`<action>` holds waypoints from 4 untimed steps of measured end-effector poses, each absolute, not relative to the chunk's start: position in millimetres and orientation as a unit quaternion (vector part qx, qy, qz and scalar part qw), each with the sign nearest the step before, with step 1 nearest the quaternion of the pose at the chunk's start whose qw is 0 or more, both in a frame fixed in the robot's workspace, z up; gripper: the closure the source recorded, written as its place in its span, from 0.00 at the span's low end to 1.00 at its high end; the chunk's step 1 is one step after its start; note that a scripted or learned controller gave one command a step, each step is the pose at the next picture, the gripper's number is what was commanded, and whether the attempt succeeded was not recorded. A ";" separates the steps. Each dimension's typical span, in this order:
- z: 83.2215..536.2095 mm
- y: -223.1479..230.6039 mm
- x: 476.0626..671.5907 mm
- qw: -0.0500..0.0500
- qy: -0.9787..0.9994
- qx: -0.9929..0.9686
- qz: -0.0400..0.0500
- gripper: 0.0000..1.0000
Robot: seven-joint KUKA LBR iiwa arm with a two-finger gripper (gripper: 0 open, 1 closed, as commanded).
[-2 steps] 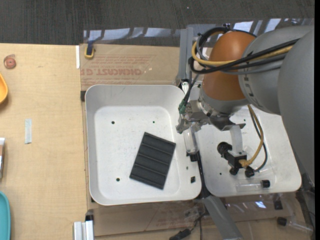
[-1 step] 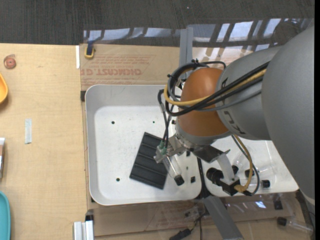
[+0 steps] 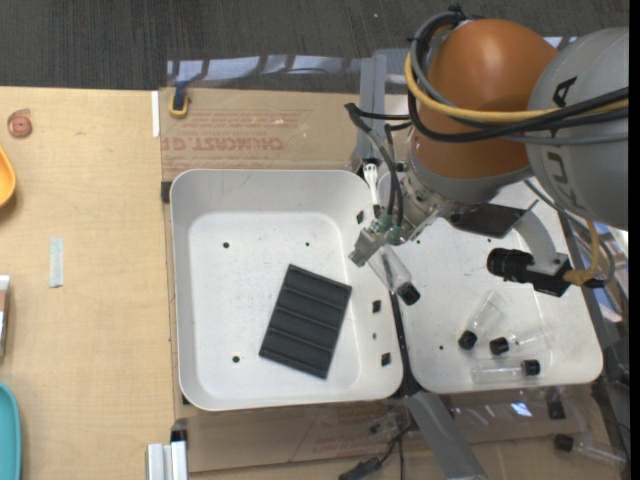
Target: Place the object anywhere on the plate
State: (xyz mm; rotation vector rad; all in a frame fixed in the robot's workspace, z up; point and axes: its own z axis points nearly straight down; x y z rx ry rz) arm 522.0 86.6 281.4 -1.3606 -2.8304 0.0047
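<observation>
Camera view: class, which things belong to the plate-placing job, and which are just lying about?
Job: gripper, black-capped vial beneath it, black ribbed plate, left bin.
Lying about: spare vials in the right bin, cardboard sheet, orange object at the left edge.

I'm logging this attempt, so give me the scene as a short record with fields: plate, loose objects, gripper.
plate: dark ribbed rectangular plate lying flat in the left bin, nothing on it
loose objects: clear tubes with black caps in the right bin
gripper: gripper over the divide between the bins, one clear tube at its tip; grasp unclear
</observation>
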 end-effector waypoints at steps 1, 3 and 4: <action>190.5 90.7 477.6 0.001 -0.946 -0.324 0.001 1.00; 190.2 96.0 514.3 0.001 -0.932 -0.363 0.001 1.00; 266.2 102.9 480.7 0.000 -0.938 -0.345 0.001 1.00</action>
